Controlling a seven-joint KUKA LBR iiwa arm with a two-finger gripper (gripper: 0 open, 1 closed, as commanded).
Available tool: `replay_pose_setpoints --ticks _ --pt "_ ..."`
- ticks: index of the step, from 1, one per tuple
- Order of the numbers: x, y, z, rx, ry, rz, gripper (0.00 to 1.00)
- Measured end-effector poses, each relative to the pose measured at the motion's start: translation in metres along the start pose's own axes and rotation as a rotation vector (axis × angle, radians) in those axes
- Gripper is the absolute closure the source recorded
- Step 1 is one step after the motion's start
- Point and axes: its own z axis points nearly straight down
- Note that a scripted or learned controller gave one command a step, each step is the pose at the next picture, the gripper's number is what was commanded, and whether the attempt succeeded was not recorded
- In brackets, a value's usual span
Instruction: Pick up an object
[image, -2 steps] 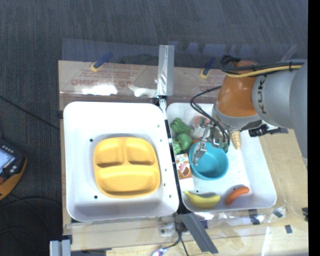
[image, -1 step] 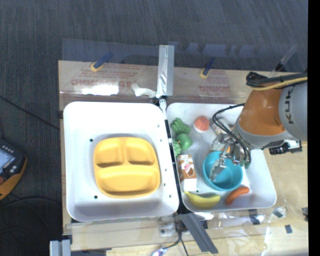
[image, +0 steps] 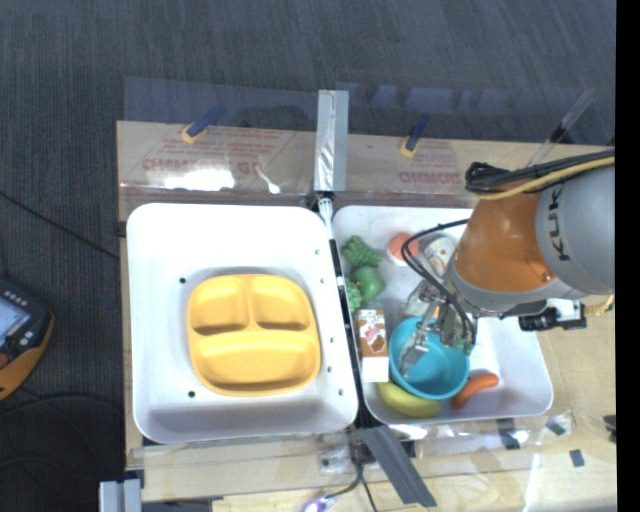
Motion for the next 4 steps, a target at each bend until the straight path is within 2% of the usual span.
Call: replay_pose_setpoints --ticks 1,2,3,4 --pt "-0.007 0.005 0.001 0.005 0.007 -0.027 0.00" --pt "-0.005 0.005 0.000 0.006 0.002 0.032 0.00" --pt "-0.032 0.012 0.002 0.010 0.007 0.208 0.00" --pt "0.031 -0.034 -0.001 -0.002 -0.005 0.212 0.00"
